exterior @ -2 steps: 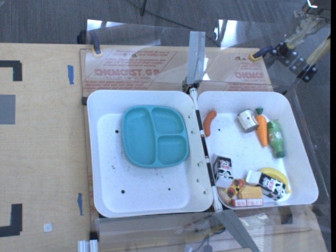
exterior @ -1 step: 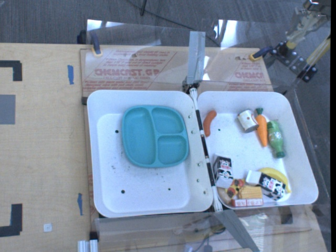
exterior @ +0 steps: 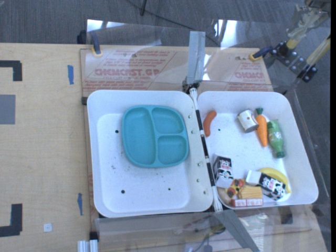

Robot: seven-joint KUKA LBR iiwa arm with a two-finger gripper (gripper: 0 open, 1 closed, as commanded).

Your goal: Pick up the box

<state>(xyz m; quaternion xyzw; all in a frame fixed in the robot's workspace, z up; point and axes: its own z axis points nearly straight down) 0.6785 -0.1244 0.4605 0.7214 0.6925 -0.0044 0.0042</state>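
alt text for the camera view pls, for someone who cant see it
Two white bins sit side by side on a bench: the left bin holds a teal divided plate; the right bin holds a small black-and-white box, carrot, green bottle, banana and other toy food.

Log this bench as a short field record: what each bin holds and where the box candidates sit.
left bin: teal divided plate
right bin: toy food and cartons
upper items: sausage, can, carrot, green bottle
box candidates: cow-print carton by the divider; a second cow-print carton beside the banana
near edge: food plate
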